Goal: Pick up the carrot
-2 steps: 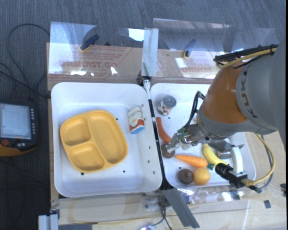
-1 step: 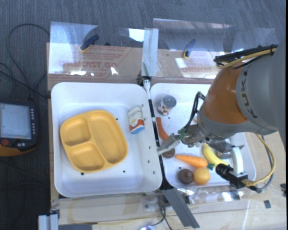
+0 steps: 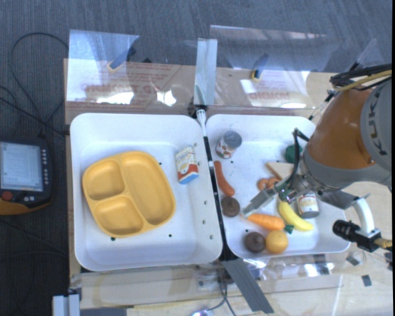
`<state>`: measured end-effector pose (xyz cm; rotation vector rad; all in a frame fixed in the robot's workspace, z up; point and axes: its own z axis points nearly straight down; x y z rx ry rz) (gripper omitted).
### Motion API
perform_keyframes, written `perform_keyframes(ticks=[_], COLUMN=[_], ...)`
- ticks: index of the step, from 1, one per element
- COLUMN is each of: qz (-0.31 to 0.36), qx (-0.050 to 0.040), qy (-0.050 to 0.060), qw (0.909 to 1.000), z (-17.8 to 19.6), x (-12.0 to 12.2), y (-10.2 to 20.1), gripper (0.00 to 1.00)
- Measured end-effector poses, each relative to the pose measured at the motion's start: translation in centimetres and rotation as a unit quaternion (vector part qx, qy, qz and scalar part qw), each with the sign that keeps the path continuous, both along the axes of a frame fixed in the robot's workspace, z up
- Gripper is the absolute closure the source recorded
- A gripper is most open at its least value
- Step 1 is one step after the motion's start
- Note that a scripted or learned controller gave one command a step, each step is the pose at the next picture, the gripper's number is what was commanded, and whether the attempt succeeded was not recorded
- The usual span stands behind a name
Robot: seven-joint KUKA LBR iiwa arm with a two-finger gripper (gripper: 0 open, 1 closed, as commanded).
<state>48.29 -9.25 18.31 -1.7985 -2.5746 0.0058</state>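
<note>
Carrot (image 3: pixel 266 221): smooth orange taper, lying near the right bin's (image 3: pixel 250 125) front edge, just left of a banana (image 3: pixel 293 216). Gripper (image 3: pixel 253 205) above it; finger state cannot be told. Arm lettering partly readable: "KU".

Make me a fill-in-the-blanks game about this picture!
The yellow plate lies in the ____ bin.
The carrot lies in the ____ bin.
The carrot's colour is ____.
Just right of the carrot lies a yellow ____.

Missing words: left; right; orange; banana
</note>
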Motion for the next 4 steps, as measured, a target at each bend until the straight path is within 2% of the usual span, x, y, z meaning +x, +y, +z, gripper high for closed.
perform_keyframes(ticks=[1,2,3,4], qz=[0.048,0.048,-0.066,-0.23], qx=[0.0007,-0.0015,-0.0017,0.0004], qy=[-0.006,-0.01,-0.01,-0.002], qw=[0.9988,0.9988,0.9978,0.9731], z=[-9.5,-8.3,-9.0,0.1], x=[0.4,0.6,0.5,0.7], y=[-2.1,-2.2,-1.4,4.1], gripper=[0.0,1.0,1.0,1.0])
